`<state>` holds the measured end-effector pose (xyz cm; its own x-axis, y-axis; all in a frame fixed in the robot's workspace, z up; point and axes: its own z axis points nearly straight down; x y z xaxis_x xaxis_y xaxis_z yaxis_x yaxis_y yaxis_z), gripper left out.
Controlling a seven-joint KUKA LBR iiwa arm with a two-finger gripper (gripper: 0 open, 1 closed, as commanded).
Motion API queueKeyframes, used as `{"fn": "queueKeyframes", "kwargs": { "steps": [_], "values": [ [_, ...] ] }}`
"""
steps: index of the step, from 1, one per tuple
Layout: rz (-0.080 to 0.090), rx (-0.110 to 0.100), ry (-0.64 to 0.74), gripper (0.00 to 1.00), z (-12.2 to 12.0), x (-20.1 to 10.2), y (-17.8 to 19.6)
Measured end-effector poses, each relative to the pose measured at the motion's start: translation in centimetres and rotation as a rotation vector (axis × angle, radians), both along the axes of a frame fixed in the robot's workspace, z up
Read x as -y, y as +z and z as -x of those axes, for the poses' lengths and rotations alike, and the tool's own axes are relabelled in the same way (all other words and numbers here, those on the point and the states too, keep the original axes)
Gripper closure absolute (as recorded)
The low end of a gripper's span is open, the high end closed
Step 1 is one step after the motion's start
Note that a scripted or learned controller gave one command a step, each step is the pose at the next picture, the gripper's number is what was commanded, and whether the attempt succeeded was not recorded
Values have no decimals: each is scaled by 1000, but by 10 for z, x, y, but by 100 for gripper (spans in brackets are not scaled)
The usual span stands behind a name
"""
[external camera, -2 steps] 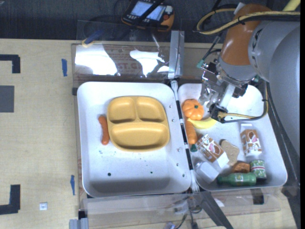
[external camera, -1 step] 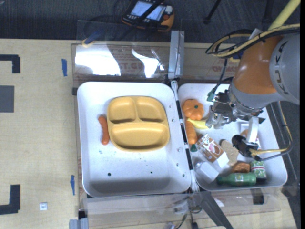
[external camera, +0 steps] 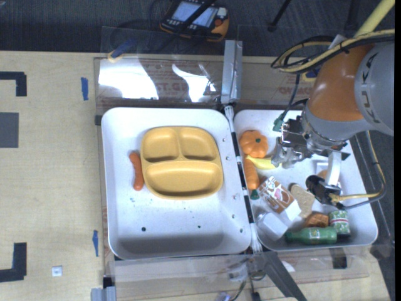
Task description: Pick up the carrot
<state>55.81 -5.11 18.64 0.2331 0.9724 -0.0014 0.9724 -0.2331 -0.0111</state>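
Observation:
The carrot (external camera: 251, 175) is a short orange piece with a green end, lying along the left wall of the right bin (external camera: 363, 187), just below a yellow banana (external camera: 260, 163) and an orange pumpkin (external camera: 254, 143). My gripper (external camera: 286, 158) hangs over the upper middle of the right bin, to the right of the banana and a little up and right of the carrot. Its fingers stand slightly apart with nothing between them, and they do not touch the carrot.
The left bin (external camera: 119, 212) holds a yellow divided plate (external camera: 182, 162) and an orange-red sausage-shaped piece (external camera: 136, 171) beside it. The right bin's lower half is crowded with a snack packet (external camera: 279, 196), a white cup (external camera: 274, 223), a green bottle (external camera: 311, 234) and a small can (external camera: 340, 221).

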Motion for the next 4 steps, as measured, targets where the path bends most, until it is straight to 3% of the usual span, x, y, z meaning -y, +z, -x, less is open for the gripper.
{"fn": "queueKeyframes", "kwargs": {
  "steps": [2,3,4],
  "values": [
    [0,-7,-2,100,-3,-1,12],
    [0,4,8,100,7,23,21],
    [-1,10,417,100,-40,-2,-5]
  ]
}}
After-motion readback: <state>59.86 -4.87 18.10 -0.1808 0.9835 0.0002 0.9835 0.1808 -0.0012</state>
